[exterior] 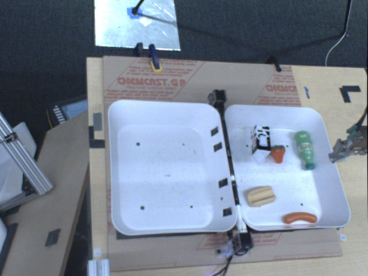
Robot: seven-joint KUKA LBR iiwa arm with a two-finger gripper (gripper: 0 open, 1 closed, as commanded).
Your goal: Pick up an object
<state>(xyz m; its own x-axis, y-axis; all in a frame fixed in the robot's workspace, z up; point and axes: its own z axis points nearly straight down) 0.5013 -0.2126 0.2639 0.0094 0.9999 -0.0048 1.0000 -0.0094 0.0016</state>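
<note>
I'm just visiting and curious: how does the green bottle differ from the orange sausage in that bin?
The green bottle lies lengthwise near the bin's far right wall; the orange sausage lies crosswise at the near edge. The bottle looks thicker, the sausage slimmer. Both lie flat in the right bin.

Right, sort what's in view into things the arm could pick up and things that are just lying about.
Candidates for the pick, all in the right bin:
green bottle
orange carrot-like toy
black-and-white carton
bread roll
sausage
The gripper sits at that bin's right edge.

Just lying about:
left bin
foil sheet
blue and yellow clamp
</note>
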